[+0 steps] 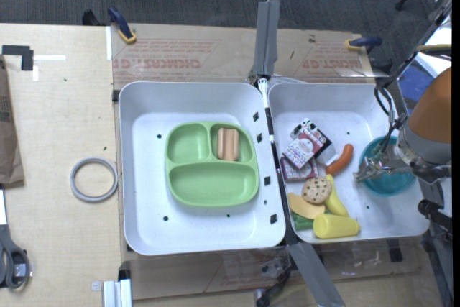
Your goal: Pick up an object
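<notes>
Right white bin (359,101) holds toys; gripper (370,170), grasp unclear, at teal bowl (388,180)

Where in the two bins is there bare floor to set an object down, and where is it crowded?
Free: left bin floor around the green tray, and the right bin's back strip behind the snack packet. Crowded: the right bin's front, with cookie, yellow pieces and teal bowl by the gripper.
</notes>
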Robot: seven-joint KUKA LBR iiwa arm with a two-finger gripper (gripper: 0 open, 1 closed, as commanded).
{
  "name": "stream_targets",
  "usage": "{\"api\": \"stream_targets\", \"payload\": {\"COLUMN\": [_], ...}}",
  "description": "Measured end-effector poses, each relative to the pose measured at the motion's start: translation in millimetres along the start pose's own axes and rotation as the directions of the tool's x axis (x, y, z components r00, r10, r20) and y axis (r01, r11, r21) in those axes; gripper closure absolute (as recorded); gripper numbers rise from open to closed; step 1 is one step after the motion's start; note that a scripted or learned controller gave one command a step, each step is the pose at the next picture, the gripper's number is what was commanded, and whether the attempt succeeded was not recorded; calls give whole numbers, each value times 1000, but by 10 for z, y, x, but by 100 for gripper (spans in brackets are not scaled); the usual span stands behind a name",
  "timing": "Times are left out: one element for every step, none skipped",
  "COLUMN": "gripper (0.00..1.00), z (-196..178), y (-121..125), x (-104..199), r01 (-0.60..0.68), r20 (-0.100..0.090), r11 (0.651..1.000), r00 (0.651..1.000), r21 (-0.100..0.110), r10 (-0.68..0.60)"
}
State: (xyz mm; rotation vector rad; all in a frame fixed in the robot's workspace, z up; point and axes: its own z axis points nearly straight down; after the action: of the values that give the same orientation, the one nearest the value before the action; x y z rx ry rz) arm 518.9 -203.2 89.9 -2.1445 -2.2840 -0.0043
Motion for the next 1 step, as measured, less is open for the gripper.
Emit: {"api": "stream_targets", "payload": {"gripper": [100], "z": [-409], "y": [53], "x": [387], "r01": [77], "r20": [3], "r11": [997], "r00": [997], "r21": [-1], "r10": [-77]}}
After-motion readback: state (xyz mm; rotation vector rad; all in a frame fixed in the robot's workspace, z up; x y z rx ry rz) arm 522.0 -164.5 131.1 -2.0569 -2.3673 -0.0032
